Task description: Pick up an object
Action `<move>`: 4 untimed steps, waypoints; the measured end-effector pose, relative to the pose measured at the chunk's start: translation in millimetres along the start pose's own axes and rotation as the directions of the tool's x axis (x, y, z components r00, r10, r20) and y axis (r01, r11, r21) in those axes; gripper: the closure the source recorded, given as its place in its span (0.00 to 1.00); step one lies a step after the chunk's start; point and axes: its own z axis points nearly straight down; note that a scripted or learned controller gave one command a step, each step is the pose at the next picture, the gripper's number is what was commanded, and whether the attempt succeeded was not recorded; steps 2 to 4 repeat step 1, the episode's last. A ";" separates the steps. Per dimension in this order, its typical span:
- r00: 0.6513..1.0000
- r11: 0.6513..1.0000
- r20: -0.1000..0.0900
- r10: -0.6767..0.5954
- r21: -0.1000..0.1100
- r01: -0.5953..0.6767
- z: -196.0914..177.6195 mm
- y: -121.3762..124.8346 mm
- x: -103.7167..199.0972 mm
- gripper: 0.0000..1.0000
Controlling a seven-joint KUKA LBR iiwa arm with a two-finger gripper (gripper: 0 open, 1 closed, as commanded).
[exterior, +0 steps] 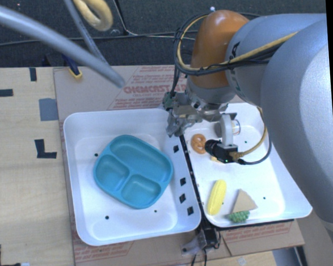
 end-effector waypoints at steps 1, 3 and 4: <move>1.000 1.000 0.000 0.001 -0.001 -0.001 -11.7 25.3 52.3 1.00; 1.000 1.000 0.000 0.001 -0.001 -0.001 -11.7 25.3 52.3 1.00; 1.000 1.000 0.000 0.001 -0.001 -0.001 -11.7 25.3 52.3 1.00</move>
